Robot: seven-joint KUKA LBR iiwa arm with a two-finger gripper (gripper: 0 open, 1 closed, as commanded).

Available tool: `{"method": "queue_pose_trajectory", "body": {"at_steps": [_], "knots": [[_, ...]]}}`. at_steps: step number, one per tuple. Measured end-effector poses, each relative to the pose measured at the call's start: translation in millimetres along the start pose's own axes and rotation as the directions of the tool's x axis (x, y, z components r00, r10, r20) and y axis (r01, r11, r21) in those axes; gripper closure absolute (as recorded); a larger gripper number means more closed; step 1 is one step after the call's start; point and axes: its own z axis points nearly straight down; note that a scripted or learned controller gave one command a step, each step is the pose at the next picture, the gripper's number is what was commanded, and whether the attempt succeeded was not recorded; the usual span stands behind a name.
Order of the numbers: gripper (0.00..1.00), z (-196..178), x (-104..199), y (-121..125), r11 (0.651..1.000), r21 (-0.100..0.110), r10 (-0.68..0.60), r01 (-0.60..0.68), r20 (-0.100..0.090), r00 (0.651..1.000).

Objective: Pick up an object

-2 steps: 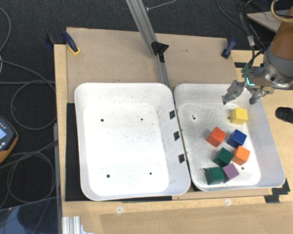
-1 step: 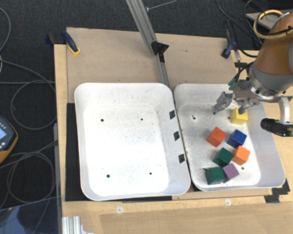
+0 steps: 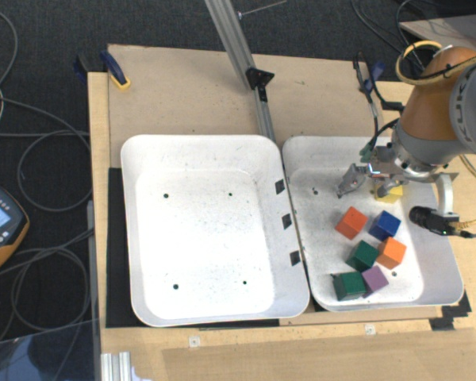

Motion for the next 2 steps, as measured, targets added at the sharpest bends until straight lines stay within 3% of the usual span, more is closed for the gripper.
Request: {"method": "queue_pose_trajectory", "body": {"at_steps": [1,2], "knots": [[0.0,30.7,0.6,-0.2,1.0,-0.002,0.0,0.0,0.0,1.0],[1.0,17.4,0.8,1.1,1.0,-0.007,-0.001,0.001,0.0,1.0]]}}
